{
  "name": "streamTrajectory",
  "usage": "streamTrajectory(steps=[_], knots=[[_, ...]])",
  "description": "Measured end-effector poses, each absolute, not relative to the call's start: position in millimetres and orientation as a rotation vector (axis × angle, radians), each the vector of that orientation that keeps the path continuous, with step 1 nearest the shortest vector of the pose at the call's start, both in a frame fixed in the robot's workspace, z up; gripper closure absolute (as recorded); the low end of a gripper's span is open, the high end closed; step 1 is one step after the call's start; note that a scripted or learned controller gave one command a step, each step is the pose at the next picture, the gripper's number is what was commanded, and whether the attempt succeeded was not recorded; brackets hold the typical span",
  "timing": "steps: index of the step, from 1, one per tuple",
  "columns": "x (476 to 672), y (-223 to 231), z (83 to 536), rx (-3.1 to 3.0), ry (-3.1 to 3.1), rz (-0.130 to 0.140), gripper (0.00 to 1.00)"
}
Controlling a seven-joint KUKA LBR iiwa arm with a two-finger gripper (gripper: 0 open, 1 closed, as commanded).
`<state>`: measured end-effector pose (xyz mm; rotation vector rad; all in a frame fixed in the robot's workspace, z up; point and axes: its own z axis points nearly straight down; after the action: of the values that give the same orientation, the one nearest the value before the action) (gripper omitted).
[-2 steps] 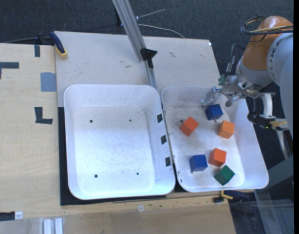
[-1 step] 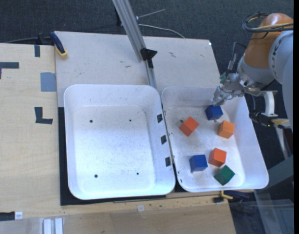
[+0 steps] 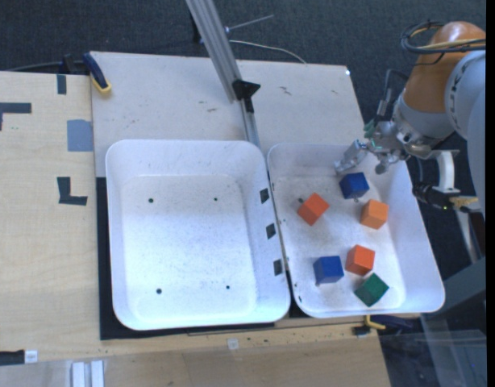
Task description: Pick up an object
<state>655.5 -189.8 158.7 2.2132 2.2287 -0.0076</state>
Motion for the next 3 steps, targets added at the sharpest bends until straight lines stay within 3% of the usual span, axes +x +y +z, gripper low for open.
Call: streamTrajectory(steps=[1,2,3], knots=[[628.7,-188.0,179.7,2.222,2.222,-0.001,0.00],[652.8,-204.1,86.9,2.221,2.226,-0.007,0.00],[653.6,-203.4,101.5,2.218,2.226,-0.005,1.00]])
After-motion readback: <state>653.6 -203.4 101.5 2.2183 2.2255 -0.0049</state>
